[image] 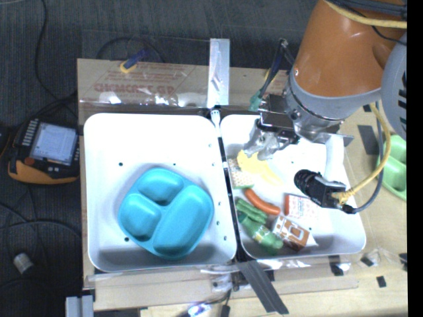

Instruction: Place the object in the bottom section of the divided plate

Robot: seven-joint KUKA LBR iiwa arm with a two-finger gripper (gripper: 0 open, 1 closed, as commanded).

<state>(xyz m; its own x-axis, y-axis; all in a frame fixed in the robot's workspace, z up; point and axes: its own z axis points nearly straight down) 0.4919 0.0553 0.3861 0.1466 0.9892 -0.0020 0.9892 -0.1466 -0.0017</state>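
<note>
Fingers (255,144) of the gripper (264,148) look apart to me, tips down at the far end of the yellow banana-shaped toy (259,168), which lies ungripped by the left wall of the right bin (344,243). I'd close across its narrow width, as smooth curved plastic may squirt out. I'd then lift clear of the walls toward the glossy blue divided plate (168,213) in the middle of the left bin (106,144)

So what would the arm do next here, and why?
Probably lower onto the yellow piece and grip it. The gripper hangs just above it in the right bin, with nothing seen between its fingers, while the blue divided plate sits in the left bin with nothing in its sections.
</note>
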